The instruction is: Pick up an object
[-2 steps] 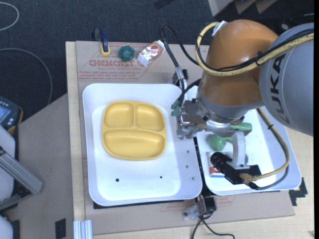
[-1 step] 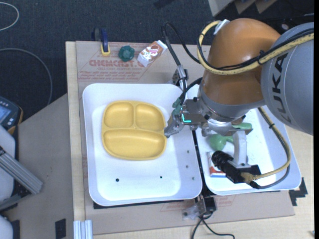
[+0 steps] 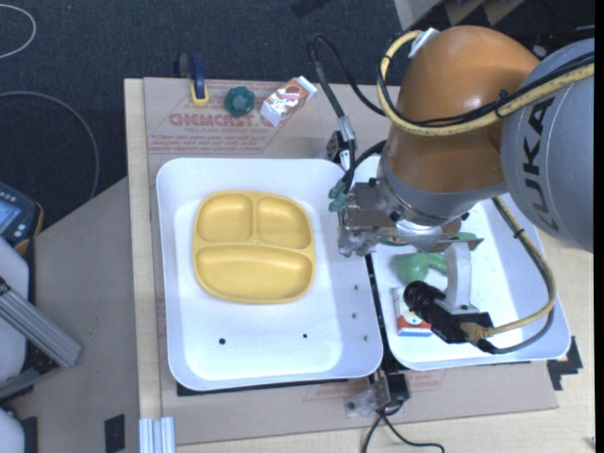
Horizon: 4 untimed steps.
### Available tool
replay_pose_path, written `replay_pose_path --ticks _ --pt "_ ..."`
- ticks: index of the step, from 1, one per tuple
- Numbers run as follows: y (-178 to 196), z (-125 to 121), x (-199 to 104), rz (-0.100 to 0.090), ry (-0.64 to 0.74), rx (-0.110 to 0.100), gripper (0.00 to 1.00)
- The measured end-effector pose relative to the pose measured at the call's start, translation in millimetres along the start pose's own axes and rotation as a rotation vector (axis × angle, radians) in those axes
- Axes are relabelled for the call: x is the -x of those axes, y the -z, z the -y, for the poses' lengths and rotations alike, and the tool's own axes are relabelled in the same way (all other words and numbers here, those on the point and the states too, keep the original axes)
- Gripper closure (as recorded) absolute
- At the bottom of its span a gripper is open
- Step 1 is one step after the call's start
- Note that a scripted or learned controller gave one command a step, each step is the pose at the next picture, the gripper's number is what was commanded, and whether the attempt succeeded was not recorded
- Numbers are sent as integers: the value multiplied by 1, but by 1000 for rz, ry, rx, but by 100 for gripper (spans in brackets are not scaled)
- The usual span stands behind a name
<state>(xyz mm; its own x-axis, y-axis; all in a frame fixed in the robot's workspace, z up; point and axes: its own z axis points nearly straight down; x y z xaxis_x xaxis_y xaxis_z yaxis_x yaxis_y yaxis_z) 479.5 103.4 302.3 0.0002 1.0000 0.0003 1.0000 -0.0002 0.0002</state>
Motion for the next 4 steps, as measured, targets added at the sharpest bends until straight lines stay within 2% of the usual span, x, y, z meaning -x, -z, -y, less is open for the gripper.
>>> replay_pose_path --ticks 1,2,3,4 --pt "-1 0 0 0 -1 -1 0" --pt "-140 3 -8 2 -1 -14 0" --pt "-217 -27 -64 7 -6 8 0" --pt "-178 -143 -114 15 -4 6 0"
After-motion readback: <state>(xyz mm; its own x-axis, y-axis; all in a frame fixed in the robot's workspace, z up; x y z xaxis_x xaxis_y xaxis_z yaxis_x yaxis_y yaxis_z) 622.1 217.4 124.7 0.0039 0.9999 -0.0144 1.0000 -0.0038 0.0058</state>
